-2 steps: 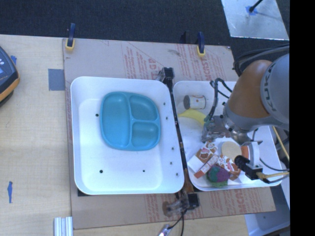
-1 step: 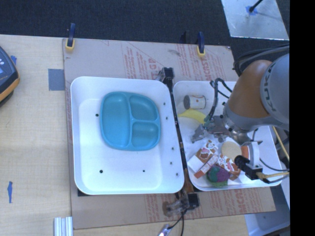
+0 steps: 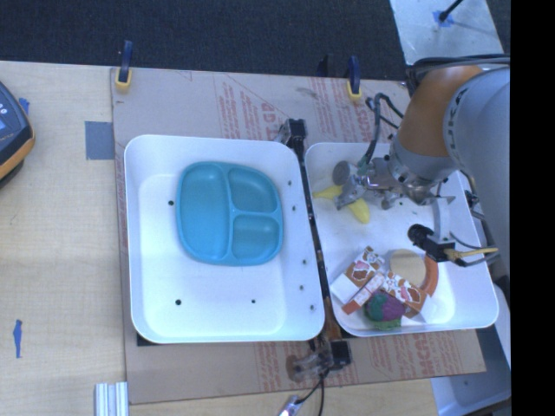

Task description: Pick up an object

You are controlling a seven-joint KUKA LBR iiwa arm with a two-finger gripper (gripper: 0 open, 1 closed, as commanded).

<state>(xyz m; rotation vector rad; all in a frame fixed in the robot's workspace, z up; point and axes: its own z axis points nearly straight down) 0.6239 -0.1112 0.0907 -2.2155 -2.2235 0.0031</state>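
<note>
Two shallow white bins sit side by side on a cardboard sheet (image 3: 251, 102) laid over the wooden counter (image 3: 52, 258). The left bin (image 3: 139, 232) holds a blue divided plate (image 3: 230, 213), lying flat toward the far side of the bin, its single large compartment to the left and two smaller ones to the right.

The grey arm (image 3: 451, 120) with its orange band comes in from the right and reaches over the far part of the right bin (image 3: 468, 310). Its pincer (image 3: 349, 186) is low over the far-left corner of that bin, close to the wall shared with the left bin. A yellow piece (image 3: 360, 212) lies on the bin floor right at the pincer, showing on both its left and near sides. Whether the pincer is released or clenched cannot be told from this slant, nor whether it has the yellow piece in its grasp.

Along the near side of the right bin lies a small heap, well apart from the pincer: a brown-and-white patterned box (image 3: 364, 280), a green and purple lump (image 3: 384, 308) just nearer than it, and a tan ring-shaped thing (image 3: 421, 280) touching both on the right.

Two blue clamps (image 3: 126, 63) pin the cardboard at its far edge. A dark device with an orange rim (image 3: 10, 133) rests at the counter's left edge.
</note>
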